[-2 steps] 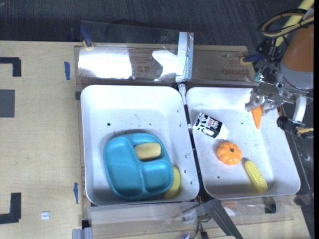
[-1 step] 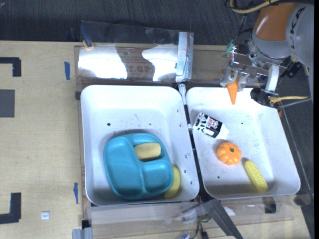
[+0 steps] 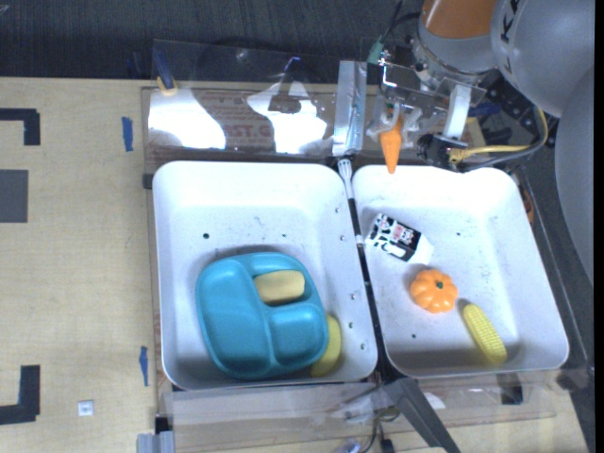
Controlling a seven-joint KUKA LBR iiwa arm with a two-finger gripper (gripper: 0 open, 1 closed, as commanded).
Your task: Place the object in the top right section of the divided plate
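Observation:
My gripper (image 3: 391, 128) hangs over the back left rim of the right bin (image 3: 528, 253), shut on the green-topped end of a small orange carrot (image 3: 390, 152) that points down. The blue divided plate (image 3: 236, 328) lies in the front part of the left bin (image 3: 189, 206). Its top right section holds a pale yellow piece (image 3: 281, 286). The carrot is well to the right of the plate and behind it.
A round yellow object (image 3: 329, 345) sits against the plate's right front edge. The right bin holds a black-and-white card (image 3: 396, 237), an orange pumpkin (image 3: 433, 291) and a yellow corn cob (image 3: 484, 332). A raised divider wall (image 3: 359, 253) separates the bins.

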